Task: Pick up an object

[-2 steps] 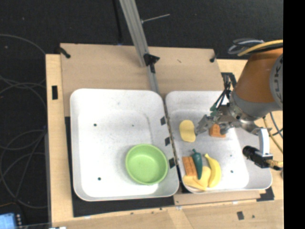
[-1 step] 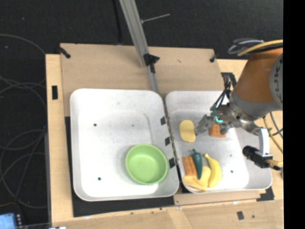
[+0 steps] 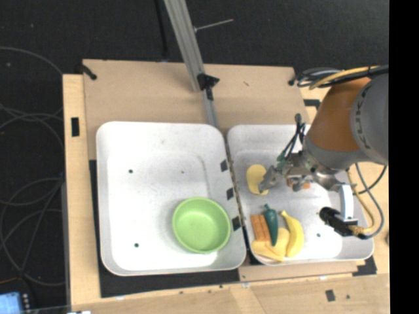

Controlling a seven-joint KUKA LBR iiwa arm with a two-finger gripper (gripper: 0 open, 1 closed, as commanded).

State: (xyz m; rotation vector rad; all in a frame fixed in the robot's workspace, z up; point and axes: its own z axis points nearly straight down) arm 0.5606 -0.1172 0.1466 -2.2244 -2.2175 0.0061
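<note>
Seen from above at a slant: grey arm (image 3: 347, 133) with orange band reaching in from the right over the right bin (image 3: 262, 139). Gripper (image 3: 270, 180) low over that bin's left half, fingers pressed narrowly against a small pale yellow object (image 3: 256, 177), apparently pinching its right edge (hard to confirm a firm hold). Just below the gripper, near the bin's front edge: a green pepper (image 3: 272, 224), an orange block (image 3: 260, 227) to its left, a banana (image 3: 294, 234) to its right, all touching in a cluster. Well to the gripper's lower left, in the left bin (image 3: 150, 156): a green bowl (image 3: 201, 224), upright.
</note>
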